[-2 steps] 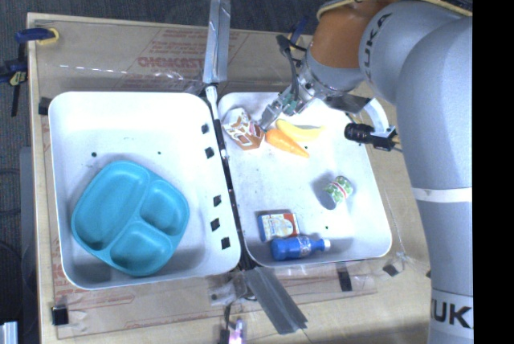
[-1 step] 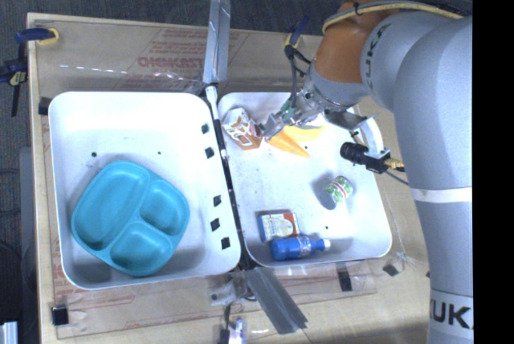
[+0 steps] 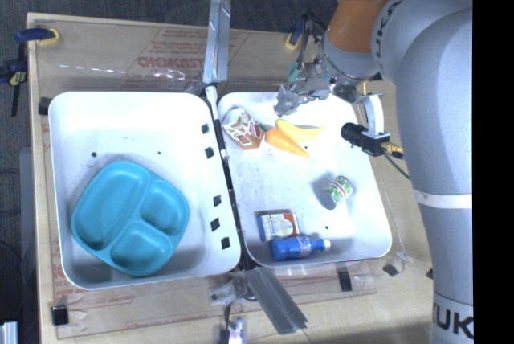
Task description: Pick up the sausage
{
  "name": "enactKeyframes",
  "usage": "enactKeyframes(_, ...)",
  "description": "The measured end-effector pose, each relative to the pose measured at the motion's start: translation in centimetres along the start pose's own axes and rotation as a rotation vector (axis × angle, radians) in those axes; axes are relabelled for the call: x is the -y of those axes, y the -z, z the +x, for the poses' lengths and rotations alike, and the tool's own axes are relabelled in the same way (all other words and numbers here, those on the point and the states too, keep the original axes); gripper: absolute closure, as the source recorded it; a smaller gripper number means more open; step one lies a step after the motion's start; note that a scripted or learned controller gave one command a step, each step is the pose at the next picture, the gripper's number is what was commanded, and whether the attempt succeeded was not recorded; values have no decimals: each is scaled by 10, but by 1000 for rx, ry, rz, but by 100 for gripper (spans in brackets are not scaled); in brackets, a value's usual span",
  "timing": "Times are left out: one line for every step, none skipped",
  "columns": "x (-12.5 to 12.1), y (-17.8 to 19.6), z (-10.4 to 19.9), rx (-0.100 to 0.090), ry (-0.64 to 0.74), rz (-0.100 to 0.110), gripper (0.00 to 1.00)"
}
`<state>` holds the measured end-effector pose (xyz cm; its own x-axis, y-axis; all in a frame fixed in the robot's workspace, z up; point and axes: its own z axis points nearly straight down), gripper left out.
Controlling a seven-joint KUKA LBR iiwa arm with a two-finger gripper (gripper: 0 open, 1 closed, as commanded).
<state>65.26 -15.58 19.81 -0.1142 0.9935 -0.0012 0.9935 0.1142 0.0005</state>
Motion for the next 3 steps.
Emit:
enactKeyframes(-4, -62, 12, -1, 278, 2, 100)
enactKeyframes(-9, -93, -28, 6, 112, -21, 100)
enactKeyframes(-5, -68, 3, -1, 122, 0, 100)
